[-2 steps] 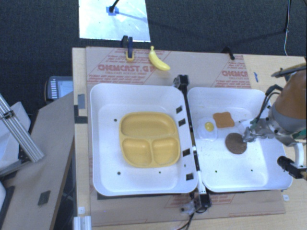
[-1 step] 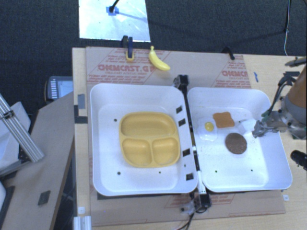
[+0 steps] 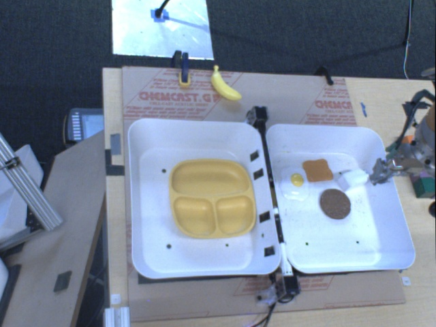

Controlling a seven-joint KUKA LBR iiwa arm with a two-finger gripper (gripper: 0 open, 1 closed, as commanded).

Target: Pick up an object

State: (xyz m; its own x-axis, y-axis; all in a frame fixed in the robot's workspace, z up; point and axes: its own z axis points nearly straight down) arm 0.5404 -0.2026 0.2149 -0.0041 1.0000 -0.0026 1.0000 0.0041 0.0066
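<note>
Fingers [image 3: 379, 171] of the gripper reach in low over the right bin [image 3: 381, 251] rim from the right; whether they are released or clenched I cannot tell. Just beside their tips lies a white block [image 3: 353, 179], near a brown disc [image 3: 335, 204], a tan square [image 3: 317, 170] and a fried egg [image 3: 296, 181]. On the surface [image 3: 231, 90], the left bin [image 3: 146, 182] holds a yellow divided tray [image 3: 209, 197]; a banana [image 3: 224, 86] lies behind it.

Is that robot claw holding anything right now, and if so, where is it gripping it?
It cannot be told. The gripper sits at the right bin's right edge, next to a small white object, but nothing is clearly between its fingers.
</note>
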